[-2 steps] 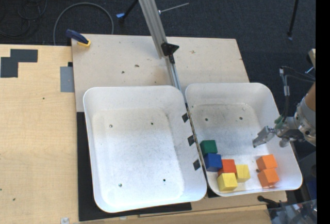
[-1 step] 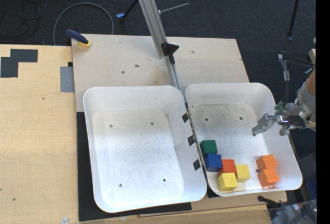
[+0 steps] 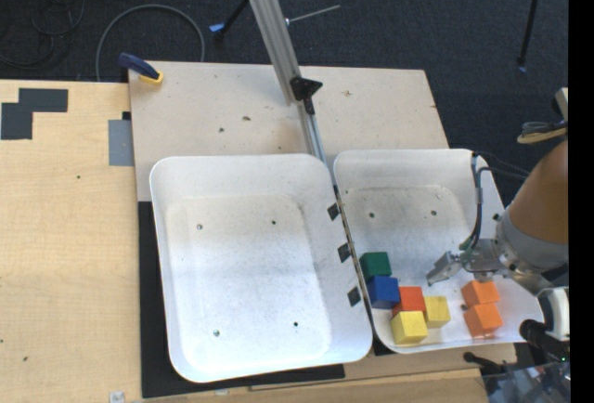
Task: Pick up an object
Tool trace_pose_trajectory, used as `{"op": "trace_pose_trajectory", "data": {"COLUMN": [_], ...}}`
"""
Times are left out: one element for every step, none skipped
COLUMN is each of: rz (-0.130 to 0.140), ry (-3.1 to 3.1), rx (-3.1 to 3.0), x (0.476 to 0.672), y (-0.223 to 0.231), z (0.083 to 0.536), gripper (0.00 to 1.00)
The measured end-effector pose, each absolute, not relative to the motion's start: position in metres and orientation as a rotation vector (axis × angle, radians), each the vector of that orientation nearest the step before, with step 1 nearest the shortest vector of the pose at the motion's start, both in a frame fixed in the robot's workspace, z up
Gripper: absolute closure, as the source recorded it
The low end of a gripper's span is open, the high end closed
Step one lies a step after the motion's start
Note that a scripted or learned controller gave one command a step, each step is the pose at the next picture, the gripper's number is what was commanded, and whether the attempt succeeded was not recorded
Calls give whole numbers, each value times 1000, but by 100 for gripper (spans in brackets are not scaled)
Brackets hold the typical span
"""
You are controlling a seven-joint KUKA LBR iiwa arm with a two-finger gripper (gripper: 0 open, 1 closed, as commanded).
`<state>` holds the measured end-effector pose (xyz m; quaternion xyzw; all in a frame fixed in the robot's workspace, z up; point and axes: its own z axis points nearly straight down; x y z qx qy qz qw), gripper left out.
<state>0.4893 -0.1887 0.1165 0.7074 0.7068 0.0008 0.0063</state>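
Slanted alu rail (image 3: 274, 25) w/ black clamp (image 3: 304, 88), blue-yellow tool (image 3: 139, 67) on bench corner, cable loop (image 3: 153, 30) on floor

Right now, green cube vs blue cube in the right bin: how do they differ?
The green cube is green and sits farther up the bin; the blue cube is blue and lies just below it. The blue cube borders a red cube; the green cube does not. Both look similar in size and lie along the bin's left wall.
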Motion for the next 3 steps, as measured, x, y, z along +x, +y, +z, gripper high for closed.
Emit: {"op": "trace_pose_trajectory", "data": {"rz": [4,4,-2], "ry": [2229,2229,2225], "rx": [2217,2216,2221], "x": [488,487,512], "y": [-125,-62,-44], "z": [149,192,190], "gripper": [0,0,0]}}
